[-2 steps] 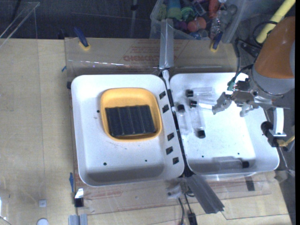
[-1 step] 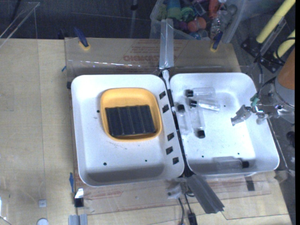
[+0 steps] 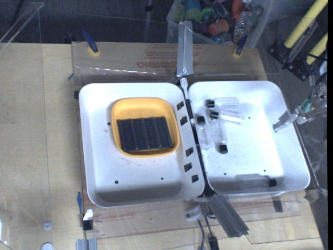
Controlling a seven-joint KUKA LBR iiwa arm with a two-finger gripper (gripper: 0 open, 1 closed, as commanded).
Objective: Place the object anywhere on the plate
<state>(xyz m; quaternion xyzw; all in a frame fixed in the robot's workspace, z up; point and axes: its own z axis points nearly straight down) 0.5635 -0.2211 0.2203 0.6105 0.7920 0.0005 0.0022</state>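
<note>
Camera view | left bin (image 3: 93,139): one rounded-square yellow plate (image 3: 144,107), dark ribbed slab inside | right bin (image 3: 270,155): about four clear black-capped tubes (image 3: 225,109), off plate | gripper (image 3: 291,119) at right rim, finger state unreadable

Beyond the bench's far edge you see a clear tub of colourful toys (image 3: 218,7), yellow foam tubes (image 3: 308,20) toward the far right corner, and blue clamps (image 3: 91,45) holding plastic sheeting.
</note>
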